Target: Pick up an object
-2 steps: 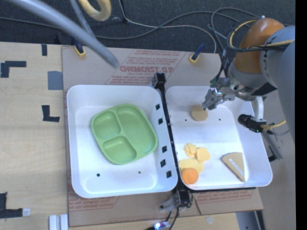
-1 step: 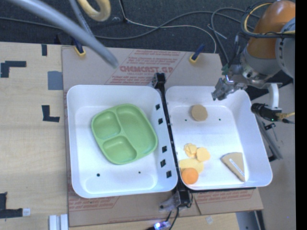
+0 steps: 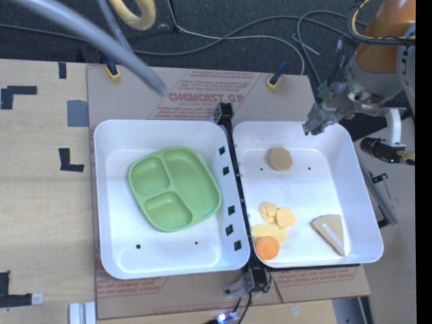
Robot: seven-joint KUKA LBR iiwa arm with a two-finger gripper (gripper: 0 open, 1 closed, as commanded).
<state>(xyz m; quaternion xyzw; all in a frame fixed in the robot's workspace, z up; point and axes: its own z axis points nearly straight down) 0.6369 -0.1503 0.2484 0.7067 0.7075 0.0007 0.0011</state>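
My gripper (image 3: 314, 126) hangs over the far right corner of the right bin (image 3: 351, 155), pointing down and left, with nothing seen between its fingers. In that bin lie a round tan cookie-like piece (image 3: 280, 158) near the far middle, a cluster of yellow pieces (image 3: 275, 219) near the front left, an orange ball (image 3: 268, 248) just in front of them, and a tan wedge (image 3: 329, 233) at the front right. The gripper is well apart from all of them; the tan round piece is nearest.
The left bin (image 3: 111, 201) holds a green divided plate (image 3: 175, 188). A black clip strip (image 3: 228, 181) runs between the bins. Cables and a grey hose (image 3: 88, 25) lie beyond the bins. The cardboard base (image 3: 196, 90) extends behind them.
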